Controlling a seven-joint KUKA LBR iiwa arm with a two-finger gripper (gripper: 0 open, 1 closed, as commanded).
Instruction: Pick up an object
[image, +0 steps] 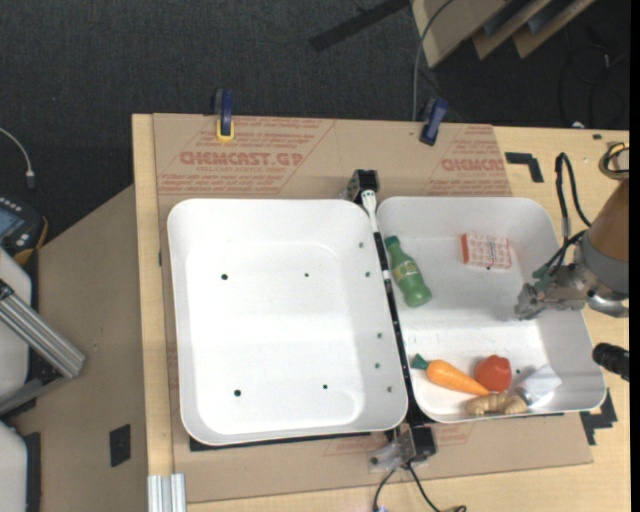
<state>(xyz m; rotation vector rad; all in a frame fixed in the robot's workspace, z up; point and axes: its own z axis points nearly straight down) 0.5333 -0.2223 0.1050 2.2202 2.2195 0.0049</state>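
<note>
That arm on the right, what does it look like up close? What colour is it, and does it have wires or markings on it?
The arm is a thick, rounded grey tube with an orange band near the top edge of what shows. At its end sits a small grey metal tool with thin parts reaching over the right bin. A black cable loops beside the arm. I can make out no markings on it.

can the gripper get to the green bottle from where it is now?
Probably yes. The gripper hovers in the right bin, and only bare floor lies between it and the green bottle.
</note>
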